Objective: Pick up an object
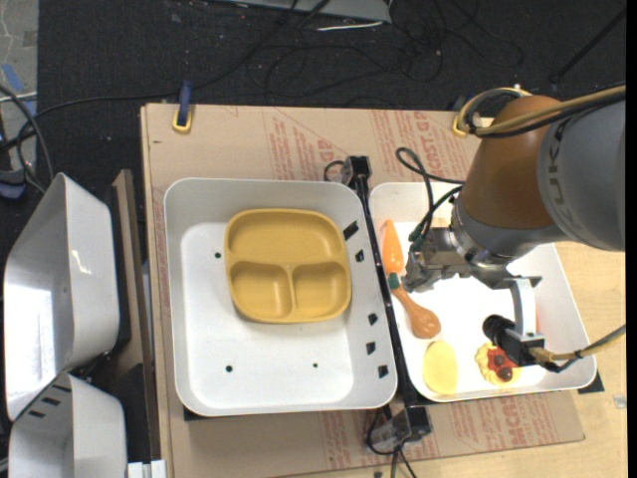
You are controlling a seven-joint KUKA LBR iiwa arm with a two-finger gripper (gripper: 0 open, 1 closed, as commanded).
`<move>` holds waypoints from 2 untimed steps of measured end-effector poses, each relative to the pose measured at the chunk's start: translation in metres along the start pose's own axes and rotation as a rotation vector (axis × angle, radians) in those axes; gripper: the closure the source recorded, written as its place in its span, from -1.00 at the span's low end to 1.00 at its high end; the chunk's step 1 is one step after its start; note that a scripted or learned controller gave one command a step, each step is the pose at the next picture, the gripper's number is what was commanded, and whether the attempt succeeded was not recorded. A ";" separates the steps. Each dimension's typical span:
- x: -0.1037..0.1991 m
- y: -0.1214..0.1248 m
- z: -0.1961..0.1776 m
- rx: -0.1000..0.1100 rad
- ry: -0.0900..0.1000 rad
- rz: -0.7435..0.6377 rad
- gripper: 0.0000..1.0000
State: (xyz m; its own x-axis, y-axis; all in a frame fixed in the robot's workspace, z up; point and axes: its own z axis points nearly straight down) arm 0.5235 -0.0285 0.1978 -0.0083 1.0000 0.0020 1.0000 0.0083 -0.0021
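Nearest candidate: a small orange wooden-looking spoon [418,313] with a rounded bowl, lying flat on the floor of the right-hand shallow white bin [567,277], handle toward that bin's left wall. Just above it along the same wall, a slim orange carrot-shaped piece [392,246]. Below the spoon, apart from it, a pale yellow oval object [440,365]; to the right of that, a small yellow and red item [495,363], too small to identify.

The two-finger gripper [430,263] sits low over the bin, just beside the spoon's handle end and the carrot piece. Whether it is released or clenched I cannot tell, the wrist hides it.

Judgement: approach step, nothing lifted. To do it well, centre over one object alone, keep off the bin wall, descend straight.

Left white bin [189,347] holds a yellow sectioned plastic plate [289,265]
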 end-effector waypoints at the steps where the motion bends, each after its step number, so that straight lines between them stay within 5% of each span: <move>1: 0.054 0.007 -0.017 -0.003 0.000 -0.001 1.00; 2: 0.099 0.007 -0.028 -0.003 -0.001 0.000 1.00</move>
